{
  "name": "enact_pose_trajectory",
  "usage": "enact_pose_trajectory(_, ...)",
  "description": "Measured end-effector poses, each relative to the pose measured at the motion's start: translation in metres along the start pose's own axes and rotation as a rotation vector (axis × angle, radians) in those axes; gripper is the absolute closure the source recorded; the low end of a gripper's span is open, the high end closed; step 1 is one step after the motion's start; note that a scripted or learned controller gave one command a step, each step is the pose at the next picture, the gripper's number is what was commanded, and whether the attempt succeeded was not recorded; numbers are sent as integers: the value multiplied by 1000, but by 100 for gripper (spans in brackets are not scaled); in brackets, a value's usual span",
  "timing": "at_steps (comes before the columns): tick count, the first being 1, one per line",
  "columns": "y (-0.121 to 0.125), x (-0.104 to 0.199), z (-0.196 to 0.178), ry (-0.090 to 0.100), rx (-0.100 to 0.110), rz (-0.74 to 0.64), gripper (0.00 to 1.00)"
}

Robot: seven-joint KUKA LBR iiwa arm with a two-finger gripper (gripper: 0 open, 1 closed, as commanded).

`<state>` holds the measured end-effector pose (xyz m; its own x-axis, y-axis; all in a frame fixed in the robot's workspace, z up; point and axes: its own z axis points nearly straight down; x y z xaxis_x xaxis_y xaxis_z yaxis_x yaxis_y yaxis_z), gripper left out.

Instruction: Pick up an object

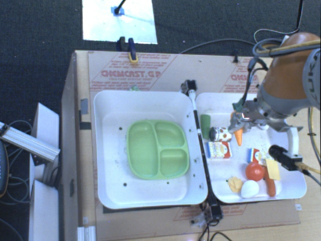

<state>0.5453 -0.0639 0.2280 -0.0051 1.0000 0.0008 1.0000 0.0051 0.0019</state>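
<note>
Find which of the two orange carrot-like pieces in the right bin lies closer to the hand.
The small orange carrot just under the hand; the other, redder piece lies by the bin's near edge.

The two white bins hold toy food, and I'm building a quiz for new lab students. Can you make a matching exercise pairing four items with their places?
Things:
1. green divided plastic plate
2. green upright cylinder
3. red round tomato toy
4. white egg-shaped toy

Places:
A. right bin, near its front edge
B. left bin, middle
C. right bin, by the divider between the bins
D. right bin, just behind the egg

Pairs: 1-B, 2-C, 3-D, 4-A
</note>
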Motion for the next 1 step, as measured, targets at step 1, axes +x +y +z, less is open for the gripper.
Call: enact_pose_trajectory(1, -1, -39, -20, -2, 0, 3, 100)
